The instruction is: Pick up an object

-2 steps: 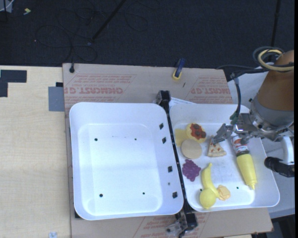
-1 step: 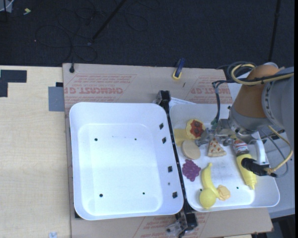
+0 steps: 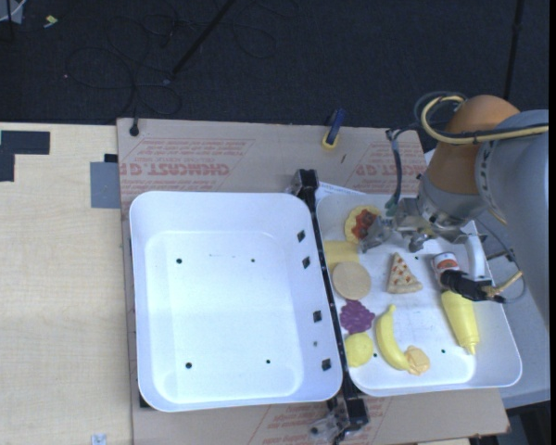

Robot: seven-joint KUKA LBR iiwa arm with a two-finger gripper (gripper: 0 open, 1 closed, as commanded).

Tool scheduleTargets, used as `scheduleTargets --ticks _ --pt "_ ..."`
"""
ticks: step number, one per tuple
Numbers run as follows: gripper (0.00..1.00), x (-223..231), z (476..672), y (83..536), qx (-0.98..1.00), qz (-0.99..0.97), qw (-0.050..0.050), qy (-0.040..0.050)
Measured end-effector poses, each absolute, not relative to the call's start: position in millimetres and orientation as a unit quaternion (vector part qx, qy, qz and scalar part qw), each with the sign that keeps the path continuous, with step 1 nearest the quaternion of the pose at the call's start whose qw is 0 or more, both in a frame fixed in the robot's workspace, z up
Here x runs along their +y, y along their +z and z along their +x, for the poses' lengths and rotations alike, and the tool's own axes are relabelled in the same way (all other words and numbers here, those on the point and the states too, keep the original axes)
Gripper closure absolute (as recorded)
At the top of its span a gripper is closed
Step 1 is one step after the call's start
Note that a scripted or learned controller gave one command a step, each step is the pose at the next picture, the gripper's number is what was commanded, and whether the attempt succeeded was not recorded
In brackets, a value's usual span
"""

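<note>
robot tool (image 3: pixel 396 231) low over toy food in the right bin (image 3: pixel 500 364).
grip state unclear; pizza slice (image 3: pixel 403 274), tan disc (image 3: pixel 351 280), banana (image 3: pixel 386 332) crowd beside it.

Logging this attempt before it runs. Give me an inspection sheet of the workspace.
Surface: two white bins, left bin and right bin, on a cardboard sheet over a wooden bench.
Job's things: all in the right bin: banana, pizza slice, purple grapes, round tan disc, lemon, yellow bottle.
Clutter: blue-and-yellow clip on the cardboard's far edge.
Grippers: pincer low over the right bin's far part; finger state unclear.
Cables: yellow and black loops on the arm.
Surroundings: dark floor with thin cables.
</note>
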State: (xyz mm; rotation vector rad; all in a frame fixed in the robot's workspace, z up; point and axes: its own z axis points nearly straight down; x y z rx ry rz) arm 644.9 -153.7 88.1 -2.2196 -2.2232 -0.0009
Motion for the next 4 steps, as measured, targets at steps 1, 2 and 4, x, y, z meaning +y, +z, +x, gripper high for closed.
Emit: scheduleTargets --ticks 1,2,4 --pt "0.0 -89 643.6 87 -0.709 -0.705 0.003 0.0002" --pt "1.0 -93 643.3 97 -0.708 -0.706 0.002 0.0015" --pt "1.0 -81 593.0 87 -0.708 -0.707 0.002 0.0012"
